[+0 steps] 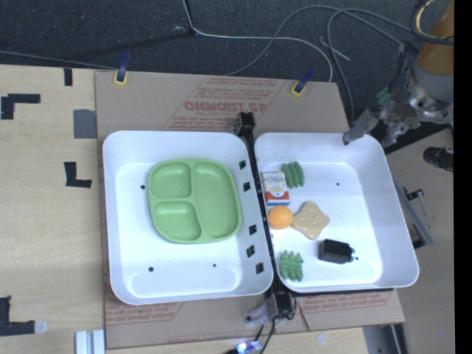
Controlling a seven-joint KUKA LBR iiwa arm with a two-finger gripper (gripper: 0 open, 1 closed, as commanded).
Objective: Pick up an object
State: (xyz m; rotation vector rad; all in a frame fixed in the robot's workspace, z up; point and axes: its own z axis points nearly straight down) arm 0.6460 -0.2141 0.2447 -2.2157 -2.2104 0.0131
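Pale wooden surface (44,220) overlaid by a brown cardboard sheet (214,102), held down at its far edge by two yellow-and-blue clamps (120,74), presumably so the bins cannot slide. Red printed lettering on the cardboard is legible only in part; it appears to begin "CHEMCAST GP". Black tape marks lie on the bare wood at the left.

Two shallow white plastic bins sit edge to edge, joined by a row of dark clips along the shared wall. The left bin (125,271) holds a light green divided plastic plate (195,200), lying flat near its middle. The right bin (394,260) gathers the candidate objects close to the shared wall: a small red-and-white printed carton (275,186), its text too small to read; a dark green ridged toy vegetable (293,174) just beside it; an orange ball (280,218) touching a tan bread-shaped piece (310,220); a second green ridged piece (291,265); and a black rectangular block (336,251), which stands apart and so looks the easiest to reach.

The grey arm's gripper (359,131) hangs over the far right corner of the right bin, well apart from every object. Nothing is held; how far the fingers are spread cannot be told.
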